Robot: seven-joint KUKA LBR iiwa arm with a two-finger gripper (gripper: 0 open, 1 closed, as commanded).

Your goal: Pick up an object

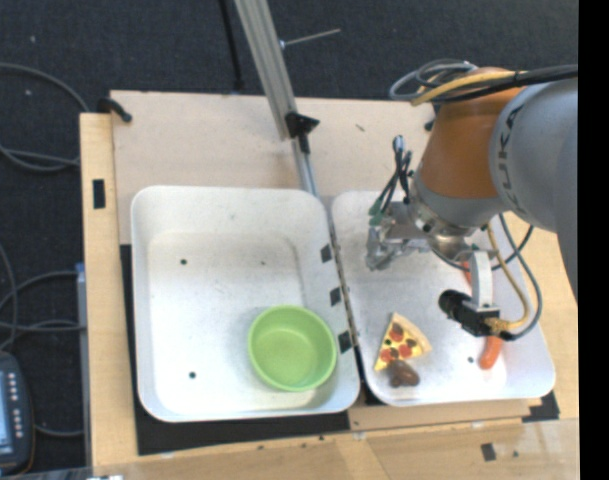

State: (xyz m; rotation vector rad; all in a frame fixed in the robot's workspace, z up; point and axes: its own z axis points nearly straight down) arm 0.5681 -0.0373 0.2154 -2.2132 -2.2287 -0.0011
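My gripper (382, 252) hangs low over the far left part of the right bin (529, 368), close to the wall between the two bins. Nothing can be seen in its grasp. A toy pizza slice (402, 340) lies at the near side of that bin, with a brown lump (405, 375) touching its near end. A small orange piece (491, 353) lies toward the bin's right side. The grey arm with its orange band (464, 158) covers the bin's far right part.
A green bowl (291, 346) sits upright in the near right corner of the left bin (184, 228). A slanted metal pole (274, 68) rises from the bench behind the bins.
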